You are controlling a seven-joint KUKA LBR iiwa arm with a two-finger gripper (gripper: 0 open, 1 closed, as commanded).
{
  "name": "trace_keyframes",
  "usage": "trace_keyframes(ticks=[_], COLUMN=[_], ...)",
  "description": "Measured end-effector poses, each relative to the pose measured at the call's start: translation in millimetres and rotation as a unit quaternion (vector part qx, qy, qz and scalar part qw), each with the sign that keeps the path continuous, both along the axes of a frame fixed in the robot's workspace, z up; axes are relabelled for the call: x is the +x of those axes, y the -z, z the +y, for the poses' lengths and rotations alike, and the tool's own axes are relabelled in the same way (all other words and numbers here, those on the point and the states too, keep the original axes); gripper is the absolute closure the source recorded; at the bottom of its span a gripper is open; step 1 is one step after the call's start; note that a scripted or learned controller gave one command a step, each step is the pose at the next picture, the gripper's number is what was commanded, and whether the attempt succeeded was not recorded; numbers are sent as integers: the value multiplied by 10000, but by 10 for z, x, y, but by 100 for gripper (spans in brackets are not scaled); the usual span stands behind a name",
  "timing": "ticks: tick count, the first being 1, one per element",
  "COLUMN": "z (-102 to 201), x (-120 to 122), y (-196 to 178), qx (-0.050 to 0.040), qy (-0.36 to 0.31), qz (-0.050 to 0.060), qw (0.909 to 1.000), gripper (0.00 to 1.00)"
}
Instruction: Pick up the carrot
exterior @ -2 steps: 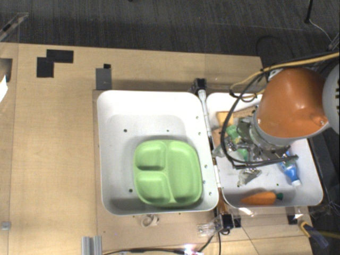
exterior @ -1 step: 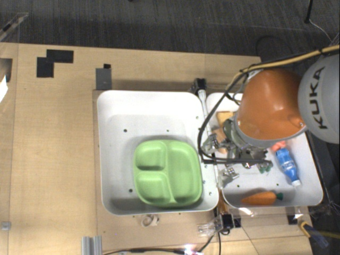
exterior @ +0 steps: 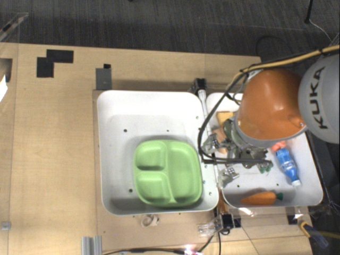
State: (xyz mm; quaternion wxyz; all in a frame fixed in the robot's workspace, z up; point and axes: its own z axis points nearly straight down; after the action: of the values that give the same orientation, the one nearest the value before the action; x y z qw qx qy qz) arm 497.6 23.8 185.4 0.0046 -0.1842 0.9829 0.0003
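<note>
Wooden bench (exterior: 53, 158) bears two white bins (exterior: 114, 142) before dark carpet (exterior: 175, 12).

Wooden counter (exterior: 53, 158) carries two shallow white bins side by side. Left bin (exterior: 114, 116): green divided plate (exterior: 167, 171) near front edge, three compartments. Right bin (exterior: 313, 187): blue bottle (exterior: 287, 166) near right wall, white cap toward front. Black patches (exterior: 53, 61) at counter's back left corner.
</note>
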Motion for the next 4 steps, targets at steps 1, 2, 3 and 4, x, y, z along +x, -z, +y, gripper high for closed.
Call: trace_keyframes(ticks=[1,2,3,4], z=[0,-456,303,-762], x=[0,25,88,493], y=[0,-6,-7,-12], qx=[0,-14,16,-36], qy=[0,-336,-354,-1830], qz=[-1,-13,-14,-22], qw=[10000,9994,9994,9831], gripper=[0,0,0,0])
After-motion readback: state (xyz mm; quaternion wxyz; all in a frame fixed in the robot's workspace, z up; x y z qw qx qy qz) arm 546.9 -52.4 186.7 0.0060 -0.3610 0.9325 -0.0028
